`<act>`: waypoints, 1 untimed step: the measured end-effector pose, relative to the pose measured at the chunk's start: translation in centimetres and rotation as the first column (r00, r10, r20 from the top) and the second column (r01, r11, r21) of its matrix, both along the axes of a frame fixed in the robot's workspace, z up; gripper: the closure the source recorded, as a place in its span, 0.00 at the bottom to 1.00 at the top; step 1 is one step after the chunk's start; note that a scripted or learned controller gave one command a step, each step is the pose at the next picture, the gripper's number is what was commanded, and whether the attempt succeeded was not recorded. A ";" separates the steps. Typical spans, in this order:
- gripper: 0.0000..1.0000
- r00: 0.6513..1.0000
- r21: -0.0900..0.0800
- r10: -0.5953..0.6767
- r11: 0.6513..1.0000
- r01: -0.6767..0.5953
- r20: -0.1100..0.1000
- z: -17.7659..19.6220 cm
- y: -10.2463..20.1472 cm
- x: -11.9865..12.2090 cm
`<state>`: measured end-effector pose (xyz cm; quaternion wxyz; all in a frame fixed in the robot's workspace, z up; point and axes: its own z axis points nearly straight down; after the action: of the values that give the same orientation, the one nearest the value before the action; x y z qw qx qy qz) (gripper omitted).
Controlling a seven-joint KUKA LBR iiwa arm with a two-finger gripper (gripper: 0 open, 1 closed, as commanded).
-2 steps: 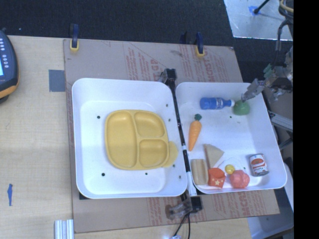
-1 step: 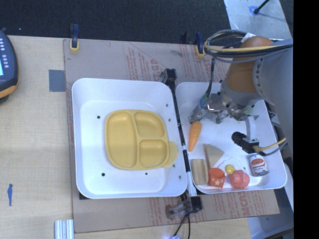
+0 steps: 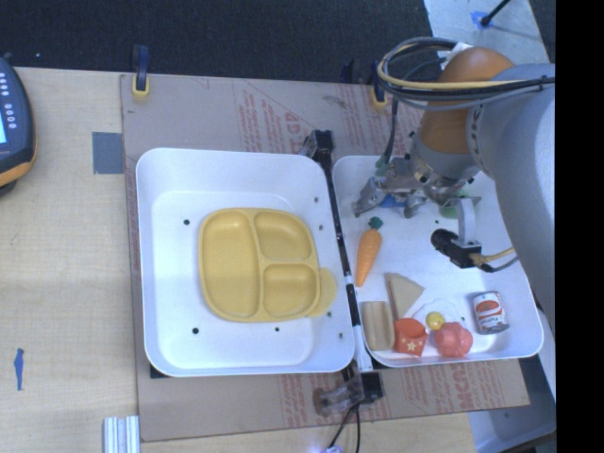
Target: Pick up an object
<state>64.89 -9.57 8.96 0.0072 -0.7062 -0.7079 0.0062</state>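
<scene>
My gripper hangs low over the far end of the right bin, its fingers spread open with nothing between them. A toy carrot with a green top lies just in front of it, pointing toward the bin's near side. Further forward in the same bin lie a pale cheese wedge, a tan bread slice, a red block, a small yellow ball, a pink-red fruit and a small can.
The left bin holds a yellow divided plate. The arm's grey body and orange band reach in over the right bin's far right corner. A handheld control pad lies at the bench's left edge.
</scene>
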 end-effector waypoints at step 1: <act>0.00 1.000 -0.002 0.000 1.000 0.000 0.013 0.2 -0.3 -1.3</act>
<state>63.64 -9.88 9.18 0.0019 -0.7061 -0.7081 0.0024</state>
